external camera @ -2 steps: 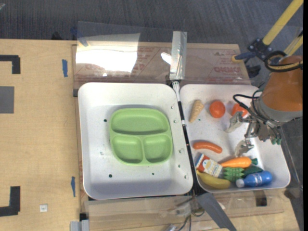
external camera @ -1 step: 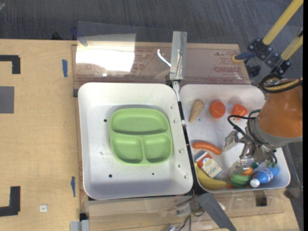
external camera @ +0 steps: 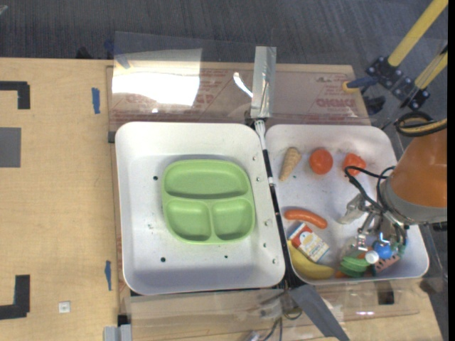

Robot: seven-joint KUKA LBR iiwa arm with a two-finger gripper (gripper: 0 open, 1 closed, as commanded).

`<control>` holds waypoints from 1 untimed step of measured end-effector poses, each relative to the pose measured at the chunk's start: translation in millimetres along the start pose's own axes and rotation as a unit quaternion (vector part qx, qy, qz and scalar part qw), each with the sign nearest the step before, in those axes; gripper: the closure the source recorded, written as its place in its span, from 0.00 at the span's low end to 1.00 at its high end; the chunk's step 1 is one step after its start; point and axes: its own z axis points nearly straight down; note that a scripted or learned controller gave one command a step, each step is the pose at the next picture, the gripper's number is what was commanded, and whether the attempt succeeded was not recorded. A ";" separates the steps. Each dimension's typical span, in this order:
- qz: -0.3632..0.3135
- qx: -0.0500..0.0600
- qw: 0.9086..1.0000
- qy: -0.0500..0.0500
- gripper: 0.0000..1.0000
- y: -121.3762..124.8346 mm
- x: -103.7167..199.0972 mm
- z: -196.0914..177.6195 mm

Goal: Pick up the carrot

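Nearest, a banana [external camera: 313, 264] lies along the right bin's [external camera: 411, 268] front edge with a small carton [external camera: 311, 245] touching it. At its 3 o'clock the gripper [external camera: 371, 227] hangs over cluttered toys; whether its jaws are parted, I cannot tell. Behind, the carrot [external camera: 306, 217] lies free at the gripper's 9 o'clock. Left, a green divided plate [external camera: 209, 199] sits in the other bin [external camera: 135, 190].

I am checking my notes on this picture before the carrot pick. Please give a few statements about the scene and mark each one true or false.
1. The green tray lies in the left bin. True.
2. The carrot lies on the tray. False: it lies in the right bin.
3. The banana is nearer the front edge than the carrot. True.
4. The gripper is over the left bin. False: over the right one.
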 end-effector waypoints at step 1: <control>-0.391 0.001 0.920 -0.008 0.00 39.5 10.0 -2.2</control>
